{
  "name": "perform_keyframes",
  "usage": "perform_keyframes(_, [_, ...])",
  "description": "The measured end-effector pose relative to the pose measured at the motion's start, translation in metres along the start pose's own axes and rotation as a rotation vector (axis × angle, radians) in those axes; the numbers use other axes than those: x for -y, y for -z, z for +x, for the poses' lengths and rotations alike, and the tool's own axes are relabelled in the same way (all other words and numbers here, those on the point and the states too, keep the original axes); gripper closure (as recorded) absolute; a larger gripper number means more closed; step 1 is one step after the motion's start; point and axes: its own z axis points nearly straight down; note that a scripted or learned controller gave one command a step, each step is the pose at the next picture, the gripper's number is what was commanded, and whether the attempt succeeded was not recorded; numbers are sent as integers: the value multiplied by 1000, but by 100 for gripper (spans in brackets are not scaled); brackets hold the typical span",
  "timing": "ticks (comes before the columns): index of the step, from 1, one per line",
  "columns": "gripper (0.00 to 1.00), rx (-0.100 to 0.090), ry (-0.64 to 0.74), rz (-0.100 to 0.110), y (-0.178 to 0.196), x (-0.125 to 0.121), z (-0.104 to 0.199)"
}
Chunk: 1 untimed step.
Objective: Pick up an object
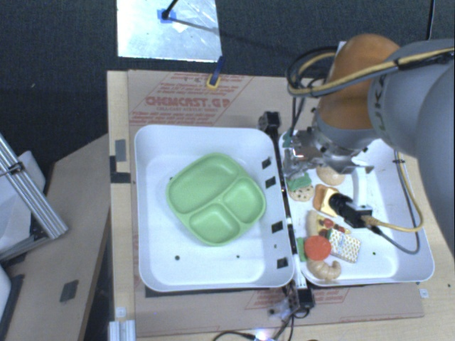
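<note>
My gripper (296,163) hangs low over the far left corner of the right bin (405,261), under the grey wrist and orange band. Right below it lies a round cookie with dark chips and a green edge (300,189). A pale bun-like piece (330,175) sits just to its right. Nearer the front lie an orange wedge (324,199), a red tomato (318,248), a speckled square cracker (345,246) and a tan croissant (323,268). Nothing is visibly held.
The left bin (153,212) holds a green divided plate (215,198). A black-clipped divider wall (279,190) separates the two bins, close to the gripper. A cardboard sheet (188,98) lies beyond the bins.
</note>
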Motion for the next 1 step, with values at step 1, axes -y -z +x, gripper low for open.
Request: perform_keyframes(1, [100,0,-1,-1,17,-5,55])
